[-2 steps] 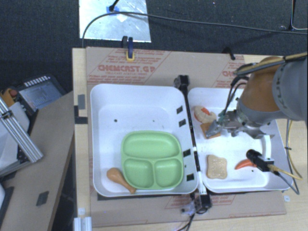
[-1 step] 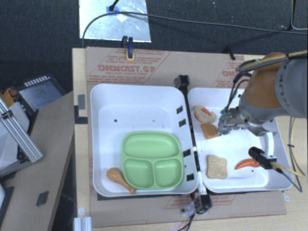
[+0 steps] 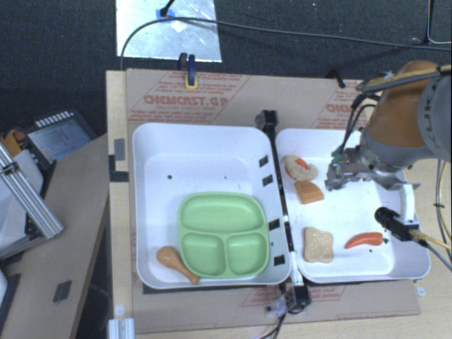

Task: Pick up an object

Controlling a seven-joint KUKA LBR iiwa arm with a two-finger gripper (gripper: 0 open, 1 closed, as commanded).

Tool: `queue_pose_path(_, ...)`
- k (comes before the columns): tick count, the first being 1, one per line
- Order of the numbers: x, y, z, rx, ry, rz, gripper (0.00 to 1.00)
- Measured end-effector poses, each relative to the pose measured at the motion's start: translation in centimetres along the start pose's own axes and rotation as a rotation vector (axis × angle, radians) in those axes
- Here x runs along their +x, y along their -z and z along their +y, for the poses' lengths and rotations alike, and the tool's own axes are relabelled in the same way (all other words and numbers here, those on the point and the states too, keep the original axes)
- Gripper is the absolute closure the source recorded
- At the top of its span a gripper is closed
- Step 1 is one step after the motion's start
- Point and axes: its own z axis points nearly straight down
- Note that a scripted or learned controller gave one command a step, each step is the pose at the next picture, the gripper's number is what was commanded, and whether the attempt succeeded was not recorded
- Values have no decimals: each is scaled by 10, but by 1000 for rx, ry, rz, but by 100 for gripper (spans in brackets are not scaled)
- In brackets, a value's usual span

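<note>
Orange wedge (image 3: 309, 192), right of centre beside the pincer (image 3: 337, 176) of indeterminate state, judged light, rigid, best gripped across its flat sides.

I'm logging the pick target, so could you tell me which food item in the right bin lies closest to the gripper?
The orange wedge-shaped piece, just below-left of the gripper. The toast slice and red chili pepper lie nearer the front.

The brown board (image 3: 212, 94) under the bins reads "CHEMCAST GP" in red.

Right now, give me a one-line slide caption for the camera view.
Arm's pincer hovers over the right bin, beside an orange wedge; green tray sits in the left bin.
</note>
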Motion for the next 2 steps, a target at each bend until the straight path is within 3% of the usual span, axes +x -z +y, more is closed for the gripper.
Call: queue_pose_path(2,1,99,8,-2,1,-1,100)
